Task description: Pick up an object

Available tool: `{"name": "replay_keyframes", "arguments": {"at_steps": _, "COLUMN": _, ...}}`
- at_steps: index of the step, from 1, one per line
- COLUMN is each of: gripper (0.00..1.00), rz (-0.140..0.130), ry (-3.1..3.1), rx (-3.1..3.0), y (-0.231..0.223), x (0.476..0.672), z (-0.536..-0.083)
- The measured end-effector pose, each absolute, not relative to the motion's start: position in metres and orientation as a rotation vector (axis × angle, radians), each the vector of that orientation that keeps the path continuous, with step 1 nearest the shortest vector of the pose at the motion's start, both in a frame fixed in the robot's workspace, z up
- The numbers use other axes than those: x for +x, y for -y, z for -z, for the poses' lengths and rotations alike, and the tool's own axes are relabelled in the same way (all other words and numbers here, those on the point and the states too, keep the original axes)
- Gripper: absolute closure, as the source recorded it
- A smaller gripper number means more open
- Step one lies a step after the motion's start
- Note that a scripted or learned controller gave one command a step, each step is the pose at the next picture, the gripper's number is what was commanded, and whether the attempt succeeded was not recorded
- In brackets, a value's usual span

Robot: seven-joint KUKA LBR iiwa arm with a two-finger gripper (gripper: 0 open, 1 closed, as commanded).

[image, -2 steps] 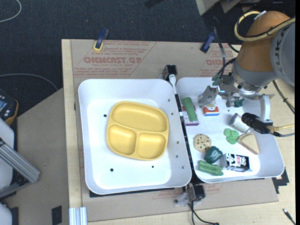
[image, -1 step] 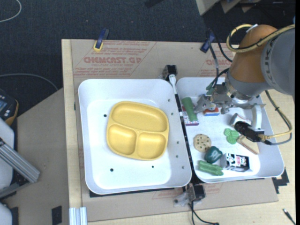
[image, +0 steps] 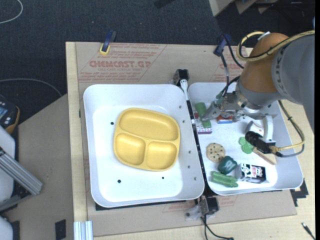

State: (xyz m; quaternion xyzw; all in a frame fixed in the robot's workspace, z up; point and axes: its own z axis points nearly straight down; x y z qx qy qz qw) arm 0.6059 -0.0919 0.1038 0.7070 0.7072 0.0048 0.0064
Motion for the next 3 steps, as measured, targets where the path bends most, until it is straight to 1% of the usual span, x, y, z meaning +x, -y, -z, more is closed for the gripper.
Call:
{"name": "replay_keyframes", "arguments": {"at_steps": 1, "gripper": 1.0, "rz": -0.016, "ry": -2.209, "rx": 2.213, "y": 0.092, "x": 0.606, "z": -0.112}}
{"name": "replay_keyframes", "arguments": {"at_steps": 2, "gripper": 1.0, "rz": -0.005, "ry": -2.215, "rx": 2.219, "y": 0.1, "x": 0.602, "z": -0.16}}
{"name": "replay_keyframes", "arguments": {"at_steps": 3, "gripper": 1.0, "rz": -0.006, "ry": -2.215, "rx": 2.219, "y": 0.105, "x": 0.595, "z": -0.212}}
